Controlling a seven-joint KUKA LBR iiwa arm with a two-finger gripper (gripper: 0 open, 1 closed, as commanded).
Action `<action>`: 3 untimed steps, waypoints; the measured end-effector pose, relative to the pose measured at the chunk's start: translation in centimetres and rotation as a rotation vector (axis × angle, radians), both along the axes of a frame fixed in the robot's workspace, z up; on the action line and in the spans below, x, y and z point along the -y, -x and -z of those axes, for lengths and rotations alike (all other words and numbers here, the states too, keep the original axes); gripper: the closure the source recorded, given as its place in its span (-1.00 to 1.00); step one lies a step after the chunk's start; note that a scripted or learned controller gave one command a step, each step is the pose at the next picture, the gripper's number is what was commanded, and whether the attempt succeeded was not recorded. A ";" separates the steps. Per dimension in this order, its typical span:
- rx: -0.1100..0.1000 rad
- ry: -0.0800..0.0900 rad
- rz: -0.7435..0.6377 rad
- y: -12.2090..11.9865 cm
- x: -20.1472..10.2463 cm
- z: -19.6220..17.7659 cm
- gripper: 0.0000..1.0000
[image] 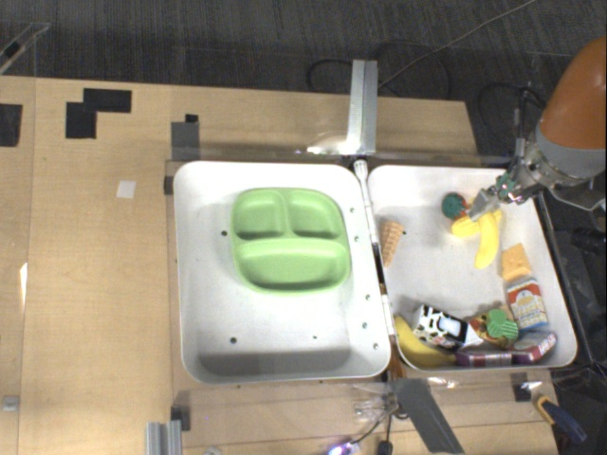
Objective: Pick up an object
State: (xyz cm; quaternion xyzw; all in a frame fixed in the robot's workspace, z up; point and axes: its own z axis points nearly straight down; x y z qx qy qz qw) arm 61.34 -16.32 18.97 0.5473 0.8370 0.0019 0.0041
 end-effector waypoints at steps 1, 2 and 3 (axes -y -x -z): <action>0.000 -0.002 0.008 -5.7 -6.4 -2.2 1.00; 0.001 0.001 -0.110 -5.7 -3.3 -9.2 1.00; 0.000 0.002 -0.396 -5.7 -7.8 -2.8 1.00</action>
